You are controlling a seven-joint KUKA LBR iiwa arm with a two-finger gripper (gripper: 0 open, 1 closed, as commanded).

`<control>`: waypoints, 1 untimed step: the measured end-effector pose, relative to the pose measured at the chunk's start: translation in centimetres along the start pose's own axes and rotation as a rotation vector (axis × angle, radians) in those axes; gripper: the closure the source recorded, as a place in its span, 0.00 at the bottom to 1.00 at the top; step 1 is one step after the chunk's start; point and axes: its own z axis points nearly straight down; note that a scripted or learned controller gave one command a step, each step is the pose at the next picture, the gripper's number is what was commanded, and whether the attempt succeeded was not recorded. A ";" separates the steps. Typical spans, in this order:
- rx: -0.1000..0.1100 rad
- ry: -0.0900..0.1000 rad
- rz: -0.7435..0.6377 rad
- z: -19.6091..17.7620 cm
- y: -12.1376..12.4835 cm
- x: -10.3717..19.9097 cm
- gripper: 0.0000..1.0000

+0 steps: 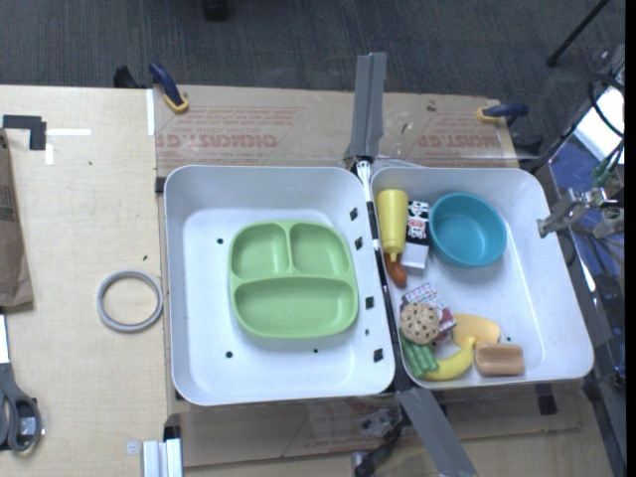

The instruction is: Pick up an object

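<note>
Here's your bench, and the biggest thing on it is the pair of white bins: the left bin (189,296) carries just a green divided plate (293,278) lying flat in the middle, while the right bin (556,296) is where the pickable clutter sits. Next in size there, the blue bowl (468,229) stands upright toward the far side, well apart from the crowd below it. Beside the centre wall you've got a yellow bottle (392,218) lying lengthwise, with a small black-and-white box (417,229) just beside it, between bottle and bowl. Down at the near end things bunch up: a banana (454,363), a bread-coloured block (499,358) just beside it, and a cookie (419,320) resting against a small packet. As for the arm, I cannot tell you how the gripper stands, so treat nothing as held; the pick looks not yet begun. My call: go for something with free space around it. The bowl's rim gives you a clean edge, though a thin rim may slip; the bread-coloured block looks the friendlier grab, but mind the banana touching close and the bin wall nearby. Come straight down, line the grip across the narrow side, and stay off the dividing wall where the bottle hugs it.
</note>
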 end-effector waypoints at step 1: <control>0.000 0.000 0.199 13.3 6.1 -1.3 0.00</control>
